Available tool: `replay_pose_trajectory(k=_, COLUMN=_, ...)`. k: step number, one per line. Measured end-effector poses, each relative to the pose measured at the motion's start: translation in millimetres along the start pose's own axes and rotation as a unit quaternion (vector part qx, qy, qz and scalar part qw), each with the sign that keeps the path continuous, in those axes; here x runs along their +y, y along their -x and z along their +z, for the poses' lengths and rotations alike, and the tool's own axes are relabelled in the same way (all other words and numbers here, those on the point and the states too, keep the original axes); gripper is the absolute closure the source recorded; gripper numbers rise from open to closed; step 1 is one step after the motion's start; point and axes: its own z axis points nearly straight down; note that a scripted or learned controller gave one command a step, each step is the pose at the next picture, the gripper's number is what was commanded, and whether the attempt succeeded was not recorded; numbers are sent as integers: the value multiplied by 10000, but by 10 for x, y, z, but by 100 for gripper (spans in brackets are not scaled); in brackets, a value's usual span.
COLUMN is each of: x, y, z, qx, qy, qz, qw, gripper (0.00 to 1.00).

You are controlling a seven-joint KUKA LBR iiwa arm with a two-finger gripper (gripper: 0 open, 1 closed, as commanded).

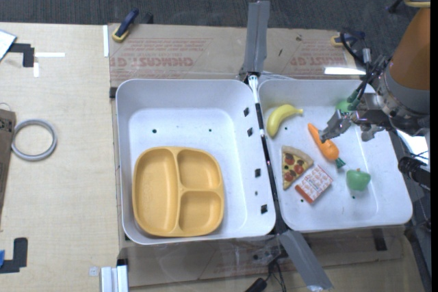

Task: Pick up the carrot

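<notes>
- The carrot (pixel 323 143) lies in the right bin (pixel 383 215), slanting from upper left to lower right, thick end toward the green pear-like fruit (pixel 357 179). You can see it rests flat on the bin floor, near the banana (pixel 280 117) and just above the pizza slice (pixel 295 165).
- The gripper (pixel 335 126) hangs right over the carrot's mid-length, reaching in from the right. Its fingers are too dark and small against the wrist hardware; you cannot tell how far apart they stand, nor whether they have the carrot.
- My reading: the approach sits across the carrot's long axis, which suits a narrow tapered shape.
- Materials: the carrot looks like smooth moulded plastic, orange and glossy, likely slippery. The cracker-like red square (pixel 314 184) lies flat beside the pizza slice.
- The left bin (pixel 130 147) carries a yellow divided plate (pixel 179 190), matte, with three compartments.
</notes>
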Motion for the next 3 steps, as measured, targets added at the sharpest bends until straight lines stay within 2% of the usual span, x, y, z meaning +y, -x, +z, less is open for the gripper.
replay_pose_trajectory(k=1, x=216, y=603, z=972, qx=2, qy=2, qz=487, qw=9988, gripper=0)
replay_pose_trajectory(k=2, x=504, y=589, z=1749, qx=1, qy=7, qz=774, qw=9970, gripper=0)
replay_pose_trajectory(k=3, x=502, y=601, z=1660, qx=1, qy=6, qz=792, qw=9969, gripper=100)
